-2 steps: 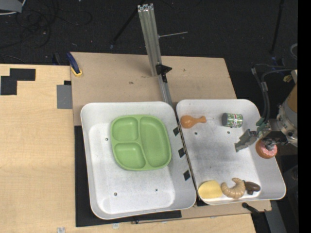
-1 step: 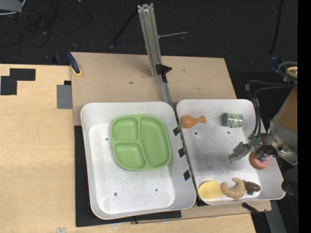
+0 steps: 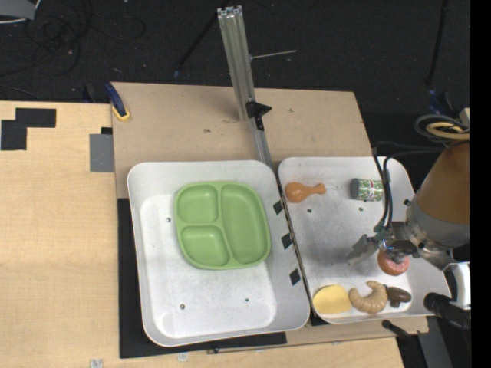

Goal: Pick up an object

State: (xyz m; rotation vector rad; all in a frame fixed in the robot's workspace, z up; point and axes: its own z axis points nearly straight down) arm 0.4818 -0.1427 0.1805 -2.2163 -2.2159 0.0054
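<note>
My gripper (image 3: 377,248) hangs low over the right side of the right bin (image 3: 337,221), at the end of the grey arm with its orange band (image 3: 453,186). A pinkish-red round object (image 3: 393,264) lies right beside the gripper's tip, partly covered by it; whether it is gripped is unclear. Along the bin's front edge lie a yellow piece (image 3: 332,300), a tan curled croissant-like piece (image 3: 370,297) and a small brown piece (image 3: 399,294). An orange drumstick-shaped toy (image 3: 302,192) and a small green can (image 3: 368,189) rest at the back of the bin.
The left bin (image 3: 153,282) holds a green divided plate (image 3: 222,225). A metal post (image 3: 239,64) rises behind the bins. Black clips (image 3: 285,240) sit on the wall between the bins. A dark cable (image 3: 386,190) runs along the arm.
</note>
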